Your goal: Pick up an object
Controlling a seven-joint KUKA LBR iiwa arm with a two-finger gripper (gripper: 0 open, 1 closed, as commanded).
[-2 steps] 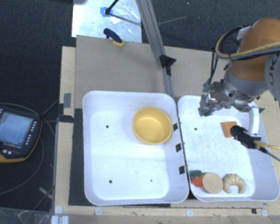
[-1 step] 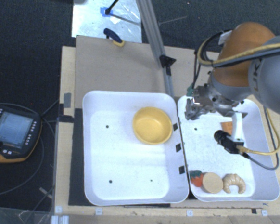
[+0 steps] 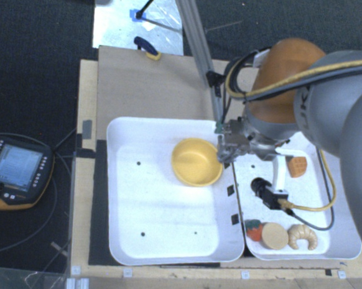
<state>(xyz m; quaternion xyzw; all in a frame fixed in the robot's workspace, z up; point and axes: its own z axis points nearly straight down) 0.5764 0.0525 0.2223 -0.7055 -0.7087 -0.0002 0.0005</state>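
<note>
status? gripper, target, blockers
Gripper low at the yellow bowl's right rim, by the divider between bins. Nothing seen held. Croissant, round biscuit, orange piece in the right bin.

The grey arm is covering much of the right bin (its far corner especially), and is running past the picture's right edge.

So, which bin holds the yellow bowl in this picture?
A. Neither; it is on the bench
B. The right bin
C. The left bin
C: the yellow bowl sits inside the left bin, near its right wall, while the right bin holds the small food items.
</note>
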